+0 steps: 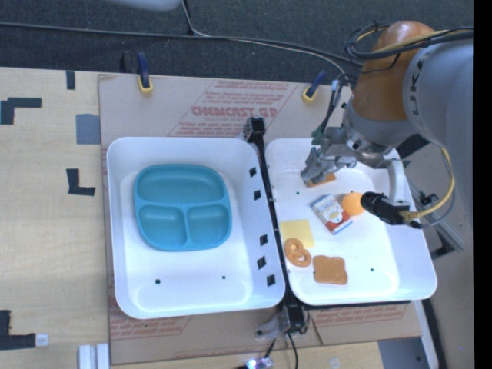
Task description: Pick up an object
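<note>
Brown item (321, 179) partly hidden under gripper (317, 169).

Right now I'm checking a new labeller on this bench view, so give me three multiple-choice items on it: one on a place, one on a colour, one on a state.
1. Where does the toast slice lie?
A left bin
B right bin
C on the cardboard

2. What colour is the divided plate?
A red
B blue
C yellow

3. How is the plate set?
A flat in the left bin
B propped on the rim
C stacked on toast

Answers: 1 B, it lies near the right bin's front edge. 2 B, it is light blue. 3 A, its three compartments face up.
</note>
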Controlling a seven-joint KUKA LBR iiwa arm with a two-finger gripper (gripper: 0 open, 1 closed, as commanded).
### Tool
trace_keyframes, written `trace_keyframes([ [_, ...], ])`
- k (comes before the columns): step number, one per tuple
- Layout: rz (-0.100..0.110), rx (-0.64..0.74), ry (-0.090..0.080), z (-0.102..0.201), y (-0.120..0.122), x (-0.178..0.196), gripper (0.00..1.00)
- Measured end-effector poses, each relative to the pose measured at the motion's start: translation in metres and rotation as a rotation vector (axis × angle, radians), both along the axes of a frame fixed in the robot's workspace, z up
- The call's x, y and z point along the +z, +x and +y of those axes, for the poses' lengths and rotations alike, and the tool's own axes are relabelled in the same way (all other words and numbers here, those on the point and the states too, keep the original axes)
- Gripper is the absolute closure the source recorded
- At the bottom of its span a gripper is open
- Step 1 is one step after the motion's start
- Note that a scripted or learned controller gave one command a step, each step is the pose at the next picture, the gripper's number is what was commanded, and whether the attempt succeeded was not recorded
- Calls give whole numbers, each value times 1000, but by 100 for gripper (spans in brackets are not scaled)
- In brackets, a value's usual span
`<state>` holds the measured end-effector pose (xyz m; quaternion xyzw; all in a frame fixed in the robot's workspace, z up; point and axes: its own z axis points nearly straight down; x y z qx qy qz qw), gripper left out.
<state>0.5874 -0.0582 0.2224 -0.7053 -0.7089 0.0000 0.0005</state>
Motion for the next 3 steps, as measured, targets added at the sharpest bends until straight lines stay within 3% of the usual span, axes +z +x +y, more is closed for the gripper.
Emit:
trace_keyframes([
  [1, 1, 1, 0, 51, 17, -11, 100],
  [3, -1, 1, 0, 153, 62, 11, 100],
])
